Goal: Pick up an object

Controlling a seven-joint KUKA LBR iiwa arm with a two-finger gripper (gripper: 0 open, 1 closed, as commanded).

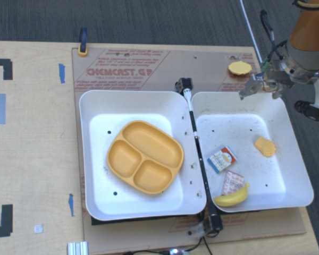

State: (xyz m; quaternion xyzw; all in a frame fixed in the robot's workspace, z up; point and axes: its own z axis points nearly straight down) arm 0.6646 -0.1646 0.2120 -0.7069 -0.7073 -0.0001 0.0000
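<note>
Camera view shows the grey arm's jaws (260, 84) hovering above the far rim of the right shallow white bin (295, 158), holding nothing; whether they are apart or together I cannot tell. No pick is underway yet, I judge. Candidates lie below: a small tan biscuit-like piece (265, 146), a blue-and-white printed carton (221, 159), a red-patterned packet (233, 183) and a yellow banana (232, 196). Next comes descent over one. Their print is unreadable; the brown board (122, 68) reads roughly "CHEMCAST".

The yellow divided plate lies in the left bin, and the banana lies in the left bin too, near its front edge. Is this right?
Not quite. The camera view shows the banana in the right bin, near its front edge. The yellow divided plate does lie in the left bin.
</note>
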